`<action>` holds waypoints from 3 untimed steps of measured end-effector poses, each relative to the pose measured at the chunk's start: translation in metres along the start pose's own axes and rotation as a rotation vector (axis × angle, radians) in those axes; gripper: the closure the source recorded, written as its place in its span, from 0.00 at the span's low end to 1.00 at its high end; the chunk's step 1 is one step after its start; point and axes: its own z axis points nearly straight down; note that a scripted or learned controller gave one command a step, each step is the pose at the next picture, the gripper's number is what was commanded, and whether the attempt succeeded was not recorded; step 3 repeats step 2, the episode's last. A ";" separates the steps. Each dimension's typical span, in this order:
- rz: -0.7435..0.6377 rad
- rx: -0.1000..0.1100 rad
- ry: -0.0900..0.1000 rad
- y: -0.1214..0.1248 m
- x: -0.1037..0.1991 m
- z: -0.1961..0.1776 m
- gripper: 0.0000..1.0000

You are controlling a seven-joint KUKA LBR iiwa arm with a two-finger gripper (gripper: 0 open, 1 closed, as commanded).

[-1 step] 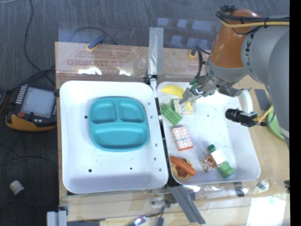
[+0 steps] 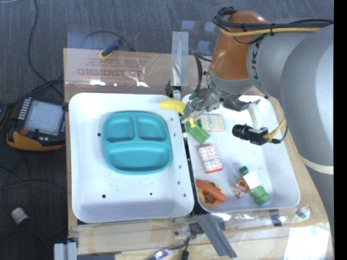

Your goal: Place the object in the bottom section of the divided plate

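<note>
A teal divided plate (image 2: 135,142) lies in the left bin (image 2: 89,199), with two small sections at the back and one wide section (image 2: 138,160) at the front that has nothing in it. My gripper (image 2: 196,111) hangs low over the back left corner of the right bin (image 2: 282,169), just right of the wall between the bins. A yellow banana (image 2: 172,105) lies beside it to the left, on the bins' rims. A green block (image 2: 199,132) lies just below the gripper, and a checked packet (image 2: 213,123) to its right. The wrist hides how the gripper stands.
The right bin also holds a small pink and white carton (image 2: 210,158), a green bottle (image 2: 254,186) on its side and an orange hot dog toy (image 2: 210,192) near the front. A black cylinder (image 2: 250,132) juts from the arm. A clear cover (image 2: 108,69) lies behind the bins.
</note>
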 end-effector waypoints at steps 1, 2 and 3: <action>0.000 0.000 0.000 0.000 0.000 0.000 0.00; -0.174 -0.001 0.000 -0.002 0.074 -0.001 0.00; -0.174 -0.001 0.000 -0.002 0.074 -0.001 0.00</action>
